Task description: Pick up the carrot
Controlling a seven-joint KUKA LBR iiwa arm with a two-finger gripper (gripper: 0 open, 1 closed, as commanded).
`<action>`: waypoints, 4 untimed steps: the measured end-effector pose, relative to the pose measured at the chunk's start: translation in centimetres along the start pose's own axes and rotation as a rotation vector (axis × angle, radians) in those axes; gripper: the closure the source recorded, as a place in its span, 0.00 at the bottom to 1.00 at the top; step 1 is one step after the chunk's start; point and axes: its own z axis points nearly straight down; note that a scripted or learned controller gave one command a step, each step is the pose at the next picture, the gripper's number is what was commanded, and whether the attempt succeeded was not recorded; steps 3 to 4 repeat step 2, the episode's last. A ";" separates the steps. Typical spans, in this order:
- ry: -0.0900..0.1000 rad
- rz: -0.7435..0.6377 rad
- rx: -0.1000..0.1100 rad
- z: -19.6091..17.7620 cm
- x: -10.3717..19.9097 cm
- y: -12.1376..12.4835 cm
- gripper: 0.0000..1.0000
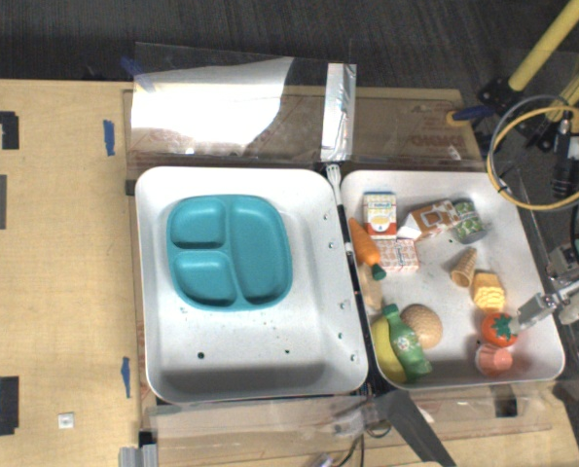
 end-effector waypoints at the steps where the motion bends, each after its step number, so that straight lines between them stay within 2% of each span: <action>1: 0.001 0.090 0.001 3.0 -0.6 -0.1 0.00; 2: -0.008 0.020 -0.001 9.4 -0.7 -0.2 0.00; 4: -0.008 0.020 -0.001 9.4 -0.7 -0.2 0.00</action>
